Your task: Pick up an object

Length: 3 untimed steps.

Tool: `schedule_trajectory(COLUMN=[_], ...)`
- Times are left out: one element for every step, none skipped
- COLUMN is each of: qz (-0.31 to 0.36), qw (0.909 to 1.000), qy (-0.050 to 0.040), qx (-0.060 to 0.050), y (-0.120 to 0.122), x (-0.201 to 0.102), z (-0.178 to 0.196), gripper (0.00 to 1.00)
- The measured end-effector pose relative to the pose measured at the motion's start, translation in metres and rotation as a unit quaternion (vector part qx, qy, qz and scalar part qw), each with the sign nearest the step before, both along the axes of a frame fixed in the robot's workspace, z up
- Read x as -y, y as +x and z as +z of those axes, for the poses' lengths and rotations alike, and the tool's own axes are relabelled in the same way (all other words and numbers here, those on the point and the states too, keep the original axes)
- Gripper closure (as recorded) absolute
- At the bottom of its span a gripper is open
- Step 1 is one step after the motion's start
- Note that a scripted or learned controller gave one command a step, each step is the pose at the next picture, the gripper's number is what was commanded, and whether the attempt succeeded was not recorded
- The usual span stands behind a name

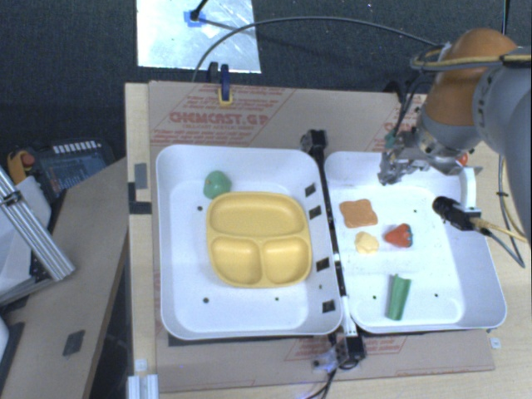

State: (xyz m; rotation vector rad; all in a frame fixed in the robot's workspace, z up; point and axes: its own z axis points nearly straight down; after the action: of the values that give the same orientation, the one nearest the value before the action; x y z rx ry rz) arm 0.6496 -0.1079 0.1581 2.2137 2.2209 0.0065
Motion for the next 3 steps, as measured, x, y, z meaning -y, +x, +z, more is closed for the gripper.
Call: schedule_trajectory(qz=[0.001,0.001,0.003], qw=[1.0000,1.0000,1.0000], qy=[0.0000,0.0002,0.0014], qx=[0.000,-0.001,-0.002], y=[0.007,0.008,-0.004], x=[-0.002,-0.001,-0.051], z=[0.046,0.087,0.094], gripper=[1.00,1.00,1.00])
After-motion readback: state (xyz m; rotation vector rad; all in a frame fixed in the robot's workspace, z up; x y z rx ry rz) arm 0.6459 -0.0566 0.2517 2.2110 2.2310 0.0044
